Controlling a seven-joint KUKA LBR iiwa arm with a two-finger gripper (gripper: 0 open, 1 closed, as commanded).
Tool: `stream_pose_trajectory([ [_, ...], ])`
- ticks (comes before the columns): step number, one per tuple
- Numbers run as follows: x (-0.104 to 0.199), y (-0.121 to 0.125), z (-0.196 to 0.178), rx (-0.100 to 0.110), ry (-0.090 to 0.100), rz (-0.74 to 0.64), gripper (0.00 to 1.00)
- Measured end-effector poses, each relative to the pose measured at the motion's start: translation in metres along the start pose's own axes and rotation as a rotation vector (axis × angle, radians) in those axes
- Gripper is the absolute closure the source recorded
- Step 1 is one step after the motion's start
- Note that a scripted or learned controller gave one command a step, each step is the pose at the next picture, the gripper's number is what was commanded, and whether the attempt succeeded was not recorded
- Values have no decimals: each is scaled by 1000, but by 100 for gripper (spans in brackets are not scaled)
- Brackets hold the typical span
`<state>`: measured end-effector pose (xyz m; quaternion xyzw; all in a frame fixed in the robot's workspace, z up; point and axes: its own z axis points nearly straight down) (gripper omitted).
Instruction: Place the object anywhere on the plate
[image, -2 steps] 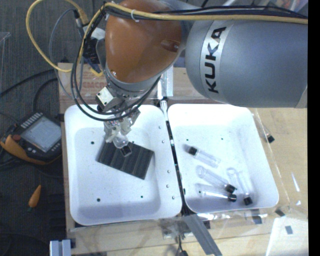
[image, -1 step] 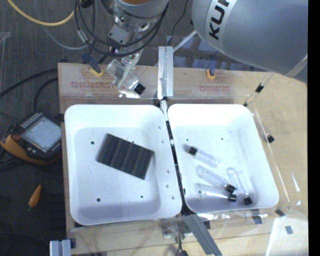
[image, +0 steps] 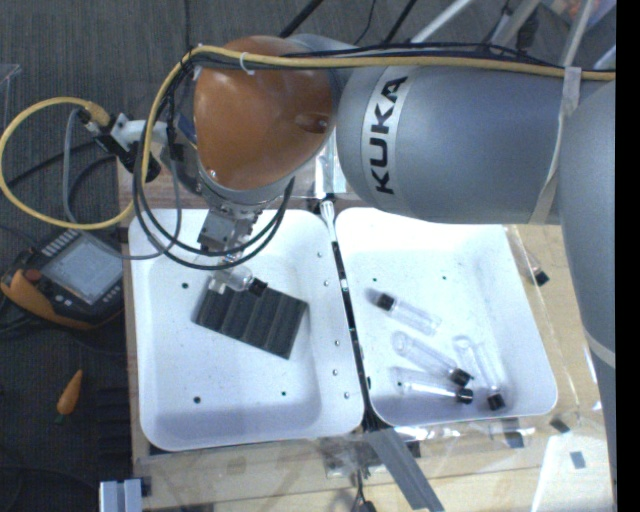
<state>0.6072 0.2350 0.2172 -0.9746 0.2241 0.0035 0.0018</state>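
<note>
White plastic forms the two shallow bins on my bench. Nearest the camera, the right bin (image: 520, 300) holds several clear vials with black caps (image: 440, 360), lying loose on its floor toward the near corner; one small capped vial (image: 385, 301) lies apart, closer to the divider. The left bin (image: 160, 400) carries a dark ribbed rectangular plate (image: 252, 320), lying flat and turned at a slant, roughly mid-floor and apart from the walls. I take this ribbed slab to be the plate named in the task.

Just beyond the plate's far edge sits the gripper (image: 232, 272), hanging under the orange wrist band of the arm (image: 440, 130). A small dark object (image: 240, 285) shows at the tip, touching or just over the plate's far corner; I cannot tell whether the fingers grip it, and I cannot tell how the jaws stand, because the wrist hides them.

My judgement: the placing step is in hand, with the tool low over the plate's far edge. The next move calls for centring over the ribbed surface, then releasing and lifting straight up. The object looks small, dark and blocky, hard to separate from the plate.

Farther off, outside the bins, a handheld pendant (image: 75, 275) and yellow cable (image: 40, 120) lie on the floor.
</note>
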Motion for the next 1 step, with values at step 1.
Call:
stream_pose_trajectory([
  [1, -84, 41, -73, -3, 1, -151, 100],
])
